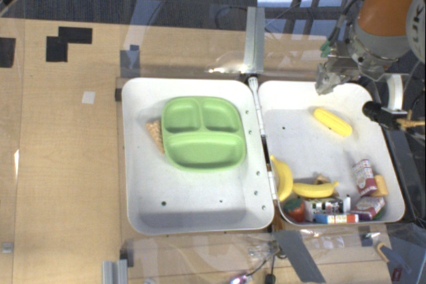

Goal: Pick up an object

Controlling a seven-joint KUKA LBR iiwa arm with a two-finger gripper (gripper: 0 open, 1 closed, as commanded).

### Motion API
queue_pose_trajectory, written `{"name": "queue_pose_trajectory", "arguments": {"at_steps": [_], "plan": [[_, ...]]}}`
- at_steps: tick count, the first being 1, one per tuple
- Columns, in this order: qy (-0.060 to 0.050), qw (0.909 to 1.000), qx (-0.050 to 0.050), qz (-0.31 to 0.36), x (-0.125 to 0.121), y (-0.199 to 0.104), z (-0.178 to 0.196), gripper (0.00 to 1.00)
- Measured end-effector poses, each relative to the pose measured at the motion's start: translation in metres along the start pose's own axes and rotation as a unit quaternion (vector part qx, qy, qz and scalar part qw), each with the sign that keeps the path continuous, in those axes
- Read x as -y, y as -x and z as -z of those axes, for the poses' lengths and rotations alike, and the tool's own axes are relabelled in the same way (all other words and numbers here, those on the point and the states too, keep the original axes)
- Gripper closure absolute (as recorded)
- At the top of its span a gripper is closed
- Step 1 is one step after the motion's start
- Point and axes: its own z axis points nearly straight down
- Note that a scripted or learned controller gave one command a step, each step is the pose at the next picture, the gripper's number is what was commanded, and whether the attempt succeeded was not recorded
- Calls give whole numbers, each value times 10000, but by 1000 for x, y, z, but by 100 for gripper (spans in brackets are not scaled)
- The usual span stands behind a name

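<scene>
Over the right bin's [393, 163] far edge, the gripper [327, 82] hangs above a yellow corn cob [332, 122]; its grip state cannot be told.

My gripper [328, 83] hangs over the far rim of the shallow white right-hand bin [293, 118]. Just below it lies a short yellow plastic corn-like piece [332, 122] (not touching). Further toward me sit two yellow bananas [296, 184]; well to its left, a green divided plastic tray [202, 132].
</scene>
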Motion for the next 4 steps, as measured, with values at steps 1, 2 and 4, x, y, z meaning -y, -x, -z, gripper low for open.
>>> {"name": "queue_pose_trajectory", "arguments": {"at_steps": [1, 2, 4], "plan": [[-1, 10000, 1, -2, 0, 0, 0, 0], [-36, 9948, 5, -1020, 4, -21, -40, 0], [30, 9814, 8, -1919, 83, 49, -167, 0]]}}
